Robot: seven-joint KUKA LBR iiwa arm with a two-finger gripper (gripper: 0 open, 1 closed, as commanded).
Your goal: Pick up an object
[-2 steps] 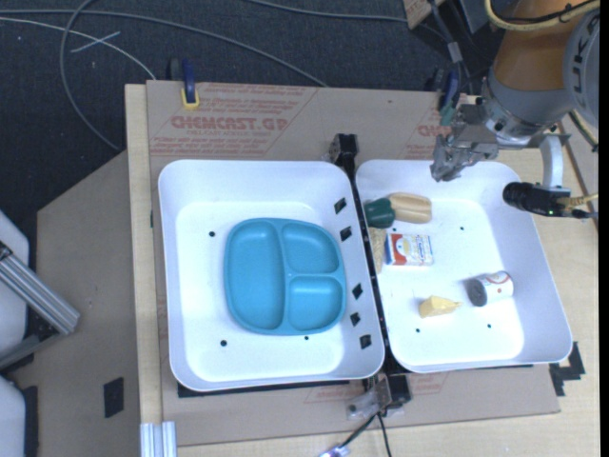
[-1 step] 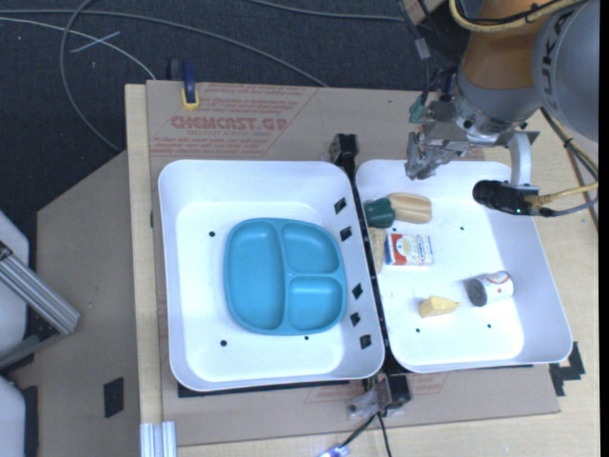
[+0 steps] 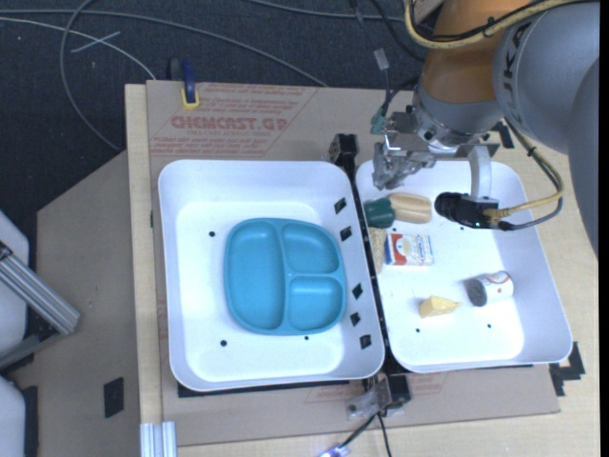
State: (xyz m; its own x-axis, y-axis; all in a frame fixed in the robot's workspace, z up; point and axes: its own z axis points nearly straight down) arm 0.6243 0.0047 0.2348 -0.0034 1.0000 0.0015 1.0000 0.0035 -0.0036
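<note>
gripper (image 3: 392, 171) over right bin's (image 3: 533, 284) far-left edge, grip state unclear | green-capped bottle (image 3: 400, 208) just below | blue tray (image 3: 284, 276) centred in left bin (image 3: 190, 255), margins open

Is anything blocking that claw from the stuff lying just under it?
Nothing visible does. The gripper hangs over the right bin, directly above the green piece and the tan block, with only open air between.
</note>
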